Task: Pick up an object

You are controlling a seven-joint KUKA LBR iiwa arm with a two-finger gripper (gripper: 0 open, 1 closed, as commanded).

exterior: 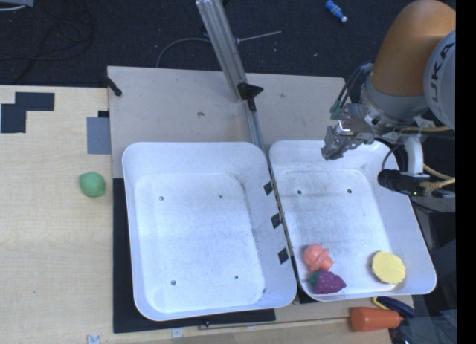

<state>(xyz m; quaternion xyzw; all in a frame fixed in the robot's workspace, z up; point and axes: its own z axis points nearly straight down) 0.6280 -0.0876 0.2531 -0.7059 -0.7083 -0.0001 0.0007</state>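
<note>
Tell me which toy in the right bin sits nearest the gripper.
The pink toy. It lies nearer the gripper than the purple toy just below it or the yellow one.

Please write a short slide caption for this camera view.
End effector above right bin holding orange, purple and yellow toys.

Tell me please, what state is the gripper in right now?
Gripper: above the far end of the right bin, nothing seen in it; open or shut cannot be told.

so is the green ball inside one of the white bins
No, the green ball lies on the wooden bench left of the left bin.
</note>
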